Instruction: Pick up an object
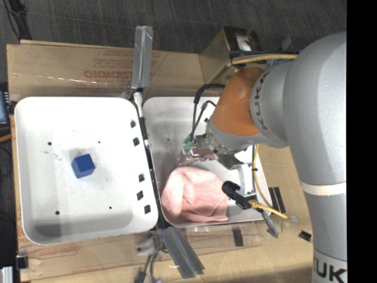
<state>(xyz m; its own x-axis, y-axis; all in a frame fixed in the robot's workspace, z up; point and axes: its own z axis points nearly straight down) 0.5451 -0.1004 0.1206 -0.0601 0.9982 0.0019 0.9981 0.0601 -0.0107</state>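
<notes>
A small blue cube (83, 165) lies in the left bin (35, 117), a little left of its middle. A crumpled pink cloth (193, 194) lies in the right bin (168, 114), against its near wall. My gripper (199, 151) hangs over the right bin, just above the cloth's far edge, with the grey arm and its orange band reaching in from the right. The wrist hides its fingers.
A row of black clips runs along the wall shared by the two bins (144, 170). Brown cardboard (88, 69) lies under and behind the bins. The arm's bulk covers the right bin's right side.
</notes>
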